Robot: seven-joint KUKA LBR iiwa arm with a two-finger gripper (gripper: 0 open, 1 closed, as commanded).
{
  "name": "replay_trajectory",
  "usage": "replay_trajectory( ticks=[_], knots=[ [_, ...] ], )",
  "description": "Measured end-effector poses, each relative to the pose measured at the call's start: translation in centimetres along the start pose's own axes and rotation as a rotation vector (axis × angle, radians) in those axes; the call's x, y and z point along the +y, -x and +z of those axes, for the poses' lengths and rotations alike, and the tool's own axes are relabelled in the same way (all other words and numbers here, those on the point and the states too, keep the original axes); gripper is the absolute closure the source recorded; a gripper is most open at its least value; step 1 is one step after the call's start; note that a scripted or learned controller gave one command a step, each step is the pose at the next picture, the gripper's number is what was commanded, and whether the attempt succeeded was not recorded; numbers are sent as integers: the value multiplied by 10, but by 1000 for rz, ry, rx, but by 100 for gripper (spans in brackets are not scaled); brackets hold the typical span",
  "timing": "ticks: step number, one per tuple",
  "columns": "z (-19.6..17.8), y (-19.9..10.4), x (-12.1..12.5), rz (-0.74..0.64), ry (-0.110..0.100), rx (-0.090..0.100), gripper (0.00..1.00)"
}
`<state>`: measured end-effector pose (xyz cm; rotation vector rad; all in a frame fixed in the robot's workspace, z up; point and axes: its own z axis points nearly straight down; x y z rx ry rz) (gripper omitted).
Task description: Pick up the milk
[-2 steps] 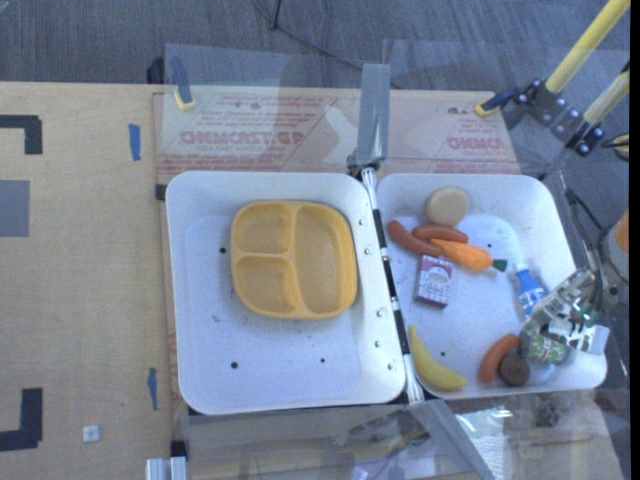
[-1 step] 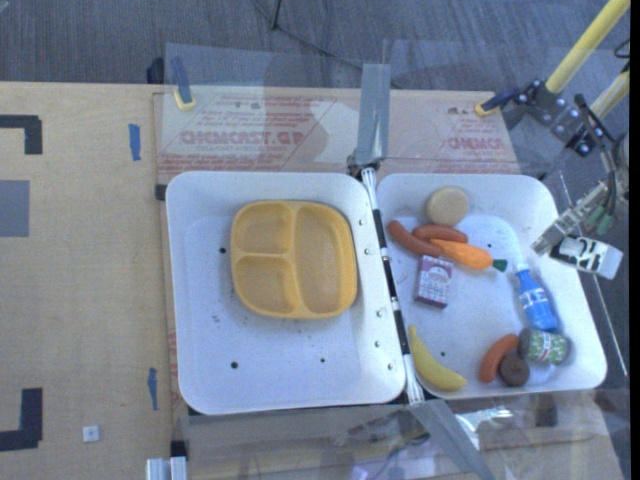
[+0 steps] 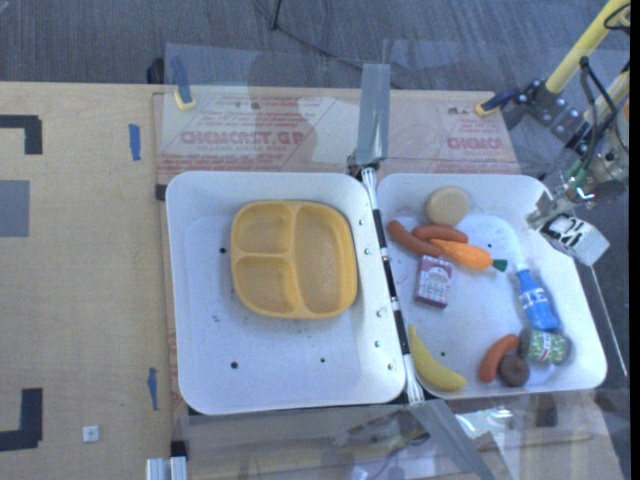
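Presently: approach step, nothing grasped. Gripper (image 3: pixel 568 230) hangs over the far right rim of the right bin (image 3: pixel 590 368). Whether it is spread or closed, cannot tell from this angle; nothing seen held in it.

Milk (image 3: pixel 433 281), taken to be the small red-and-white carton, lies flat well to the view's left of the gripper and somewhat lower in the picture. Between gripper and carton: carrot (image 3: pixel 462 255) and sausages (image 3: pixel 425 234), both just beside the carton's upper end but seemingly not touching. Blue bottle (image 3: pixel 536 302) sits below the gripper, apart from the carton.

Next move, by my reading: travel across the bin to above the carton, align across its narrow width, descend clear of the carrot tip. Risk: a low-lying carton offers little to grip.
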<state>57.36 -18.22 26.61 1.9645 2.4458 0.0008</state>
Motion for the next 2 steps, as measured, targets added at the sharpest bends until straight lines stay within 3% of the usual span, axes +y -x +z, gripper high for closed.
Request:
replay_trajectory(
  ticks=[1,2],
  knots=[
    [147,39,-12,138,-2,2,100],
    [30,-26,61,178,-1,1,100]
  ],
)
